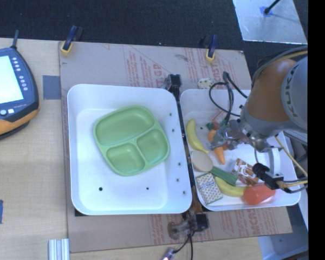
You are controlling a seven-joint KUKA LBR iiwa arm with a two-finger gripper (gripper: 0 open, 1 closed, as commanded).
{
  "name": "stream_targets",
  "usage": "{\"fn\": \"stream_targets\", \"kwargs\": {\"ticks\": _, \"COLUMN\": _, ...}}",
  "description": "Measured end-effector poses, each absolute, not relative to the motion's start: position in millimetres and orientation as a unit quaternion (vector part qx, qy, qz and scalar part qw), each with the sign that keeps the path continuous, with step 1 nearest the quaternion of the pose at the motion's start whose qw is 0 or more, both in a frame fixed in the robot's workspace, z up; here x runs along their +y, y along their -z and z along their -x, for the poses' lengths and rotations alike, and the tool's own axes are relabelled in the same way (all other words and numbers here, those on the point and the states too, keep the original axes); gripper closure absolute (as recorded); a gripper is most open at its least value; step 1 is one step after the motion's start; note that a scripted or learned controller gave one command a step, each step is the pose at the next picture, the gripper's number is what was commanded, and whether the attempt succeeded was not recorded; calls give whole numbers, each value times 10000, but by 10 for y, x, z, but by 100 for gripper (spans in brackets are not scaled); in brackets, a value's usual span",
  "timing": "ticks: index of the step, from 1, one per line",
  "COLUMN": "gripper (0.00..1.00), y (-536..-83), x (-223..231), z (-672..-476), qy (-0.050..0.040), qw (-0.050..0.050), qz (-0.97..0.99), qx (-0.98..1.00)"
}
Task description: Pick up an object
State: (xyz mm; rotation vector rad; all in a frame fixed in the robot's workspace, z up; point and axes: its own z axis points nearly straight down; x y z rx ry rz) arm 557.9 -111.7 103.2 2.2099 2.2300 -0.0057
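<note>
Carrot [220,154] lies in the right bin [292,202] under our gripper [223,138]; we cannot tell its finger state, so pickup remains undone.

You have a teach pendant [8,93] at the bench's left edge, grey tape patch [51,87] just beside it. Two clamps, one [69,39] and another [211,46], grip the cardboard sheet's [146,64] far edge. Blue mark [0,210] near the front-left corner.
</note>
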Motion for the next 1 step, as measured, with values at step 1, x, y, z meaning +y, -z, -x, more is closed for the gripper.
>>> {"fn": "stream_targets", "kwargs": {"ticks": 1, "gripper": 100, "y": -1924, "x": -377, "z": -5671, "qy": 1, "qw": -5, "qz": -7052, "qx": 7090}}
